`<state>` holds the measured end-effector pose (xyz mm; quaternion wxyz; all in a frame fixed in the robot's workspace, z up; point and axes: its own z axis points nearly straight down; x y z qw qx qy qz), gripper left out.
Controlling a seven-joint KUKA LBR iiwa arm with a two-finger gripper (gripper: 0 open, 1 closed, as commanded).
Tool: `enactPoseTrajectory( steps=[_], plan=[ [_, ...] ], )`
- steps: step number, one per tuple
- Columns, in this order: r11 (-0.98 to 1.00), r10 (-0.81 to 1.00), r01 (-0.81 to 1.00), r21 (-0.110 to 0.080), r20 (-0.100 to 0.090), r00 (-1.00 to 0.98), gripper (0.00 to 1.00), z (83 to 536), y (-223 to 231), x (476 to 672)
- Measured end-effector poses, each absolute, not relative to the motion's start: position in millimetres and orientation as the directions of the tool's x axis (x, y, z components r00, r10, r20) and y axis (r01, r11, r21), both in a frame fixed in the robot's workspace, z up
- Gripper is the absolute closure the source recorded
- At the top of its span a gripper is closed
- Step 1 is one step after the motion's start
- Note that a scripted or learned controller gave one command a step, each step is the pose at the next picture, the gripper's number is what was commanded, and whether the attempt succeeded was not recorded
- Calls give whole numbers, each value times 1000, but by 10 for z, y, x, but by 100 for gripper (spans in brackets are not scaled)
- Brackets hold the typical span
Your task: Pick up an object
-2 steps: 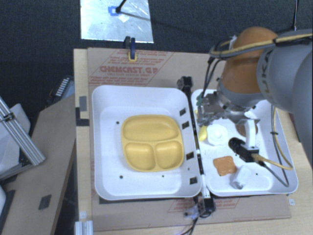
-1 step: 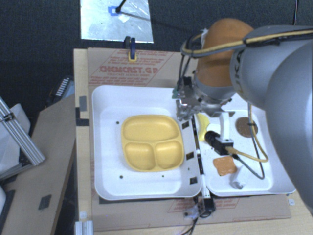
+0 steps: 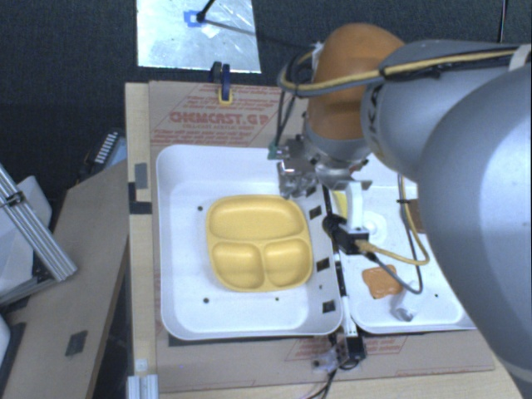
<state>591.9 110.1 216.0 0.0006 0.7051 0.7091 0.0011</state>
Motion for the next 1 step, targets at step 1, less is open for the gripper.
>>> enactPoseTrajectory(
  steps=[1],
  plan=[
    [5,1000,1000,1,0,-5,0,2156,1097,5914]
  ],
)
